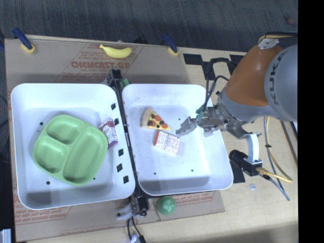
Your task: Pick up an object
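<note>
Just tool (pixel 188 126) beside carton (pixel 166 142)

Pizza slice (pixel 154 119) and red-white packet (pixel 166 143) flat in right bin (pixel 212 171)

Arm (pixel 268 85): bulky rounded housing, grey shell with a broad orange band (pixel 250 82) above the wrist. Dark lettering on the grey part, cut off at the frame edge, only partly legible. Wrist section below the band darker grey, blockier. Gripper (pixel 188 125): small metallic grey assembly, some teal-green detail near its base. Thin black cables loop around the wrist. A white bracket-like piece (pixel 252 147) and a black fitting (pixel 242 161) sit beside the wrist; yellow and grey cables (pixel 276 158) trail nearby.
</note>
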`<state>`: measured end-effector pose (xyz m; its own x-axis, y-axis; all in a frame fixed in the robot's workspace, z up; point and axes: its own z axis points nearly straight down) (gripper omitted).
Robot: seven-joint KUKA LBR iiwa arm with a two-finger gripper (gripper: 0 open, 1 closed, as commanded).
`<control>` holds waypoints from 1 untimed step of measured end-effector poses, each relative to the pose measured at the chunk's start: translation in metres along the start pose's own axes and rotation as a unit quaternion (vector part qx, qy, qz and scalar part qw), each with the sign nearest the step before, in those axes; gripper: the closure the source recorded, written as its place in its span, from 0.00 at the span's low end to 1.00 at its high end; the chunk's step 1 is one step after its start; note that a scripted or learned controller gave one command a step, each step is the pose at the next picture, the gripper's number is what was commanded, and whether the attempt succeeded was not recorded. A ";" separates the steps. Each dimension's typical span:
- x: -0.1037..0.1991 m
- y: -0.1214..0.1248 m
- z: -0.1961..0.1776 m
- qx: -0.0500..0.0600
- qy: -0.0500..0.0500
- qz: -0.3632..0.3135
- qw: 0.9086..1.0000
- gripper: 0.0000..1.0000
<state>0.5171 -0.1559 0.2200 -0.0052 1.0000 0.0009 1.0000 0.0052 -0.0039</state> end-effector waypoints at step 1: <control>-0.057 0.028 0.124 -0.004 -0.001 0.001 1.000 0.00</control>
<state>0.5450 -0.2123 0.0955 -0.0041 1.0000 -0.0019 1.0000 0.0041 0.0042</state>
